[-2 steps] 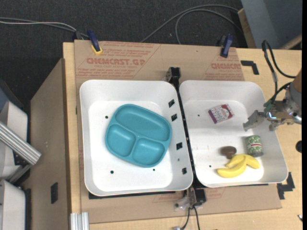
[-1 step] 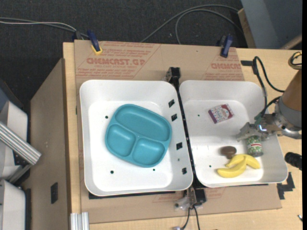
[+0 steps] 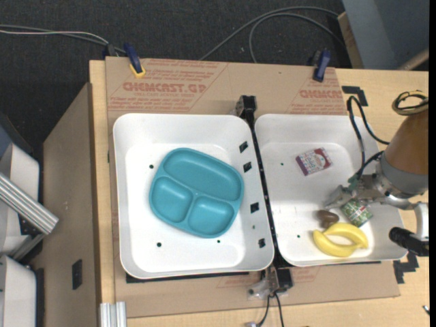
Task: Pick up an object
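Note:
The right bin (image 3: pixel 293 247) holds several small objects. A red and white packet (image 3: pixel 313 161) lies near its far side. A yellow banana (image 3: pixel 339 240) rests by the front wall, with a small brown object (image 3: pixel 328 217) just behind it. A green and white object (image 3: pixel 356 212) sits at the bin's right, directly beneath my gripper (image 3: pixel 351 195). The gripper is low over that green object, and I cannot see whether it touches it. The orange band of the arm (image 3: pixel 411 145) rises behind it at the right edge.
The left bin (image 3: pixel 129 182) contains a teal divided plate (image 3: pixel 196 191). A black clip rail (image 3: pixel 255 182) runs between the two bins. Cables (image 3: pixel 357 125) hang near the arm over the right bin's far corner. Cardboard (image 3: pixel 170 80) lies under both bins.

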`<state>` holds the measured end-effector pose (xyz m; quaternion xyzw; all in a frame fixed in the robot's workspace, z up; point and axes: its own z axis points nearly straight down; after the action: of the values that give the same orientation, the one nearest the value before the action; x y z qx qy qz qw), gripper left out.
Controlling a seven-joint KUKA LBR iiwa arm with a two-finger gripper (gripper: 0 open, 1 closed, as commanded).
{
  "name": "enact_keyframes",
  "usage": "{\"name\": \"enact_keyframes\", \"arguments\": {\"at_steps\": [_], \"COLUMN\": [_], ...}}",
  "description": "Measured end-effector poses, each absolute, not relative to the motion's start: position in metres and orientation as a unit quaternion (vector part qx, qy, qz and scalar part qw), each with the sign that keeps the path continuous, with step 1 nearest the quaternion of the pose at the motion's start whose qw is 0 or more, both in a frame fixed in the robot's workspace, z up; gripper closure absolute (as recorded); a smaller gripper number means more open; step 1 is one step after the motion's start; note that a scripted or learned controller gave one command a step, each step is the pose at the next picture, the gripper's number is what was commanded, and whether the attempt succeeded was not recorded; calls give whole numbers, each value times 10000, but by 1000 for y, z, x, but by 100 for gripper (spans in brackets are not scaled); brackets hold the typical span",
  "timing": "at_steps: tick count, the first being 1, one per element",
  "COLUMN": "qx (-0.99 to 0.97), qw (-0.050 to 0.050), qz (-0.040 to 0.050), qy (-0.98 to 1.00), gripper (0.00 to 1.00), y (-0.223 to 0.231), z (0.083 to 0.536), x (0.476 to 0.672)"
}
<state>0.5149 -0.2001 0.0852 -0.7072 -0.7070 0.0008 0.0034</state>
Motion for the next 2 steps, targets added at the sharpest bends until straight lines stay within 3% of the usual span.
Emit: {"name": "enact_keyframes", "arguments": {"at_steps": [1, 2], "qx": [-7071, -7066], "qw": [4, -31], "qz": [-8, -15], "qy": [-7071, -7076], "gripper": [100, 100], "y": [-200, -199], "z": [99, 164], "x": [517, 518]}}
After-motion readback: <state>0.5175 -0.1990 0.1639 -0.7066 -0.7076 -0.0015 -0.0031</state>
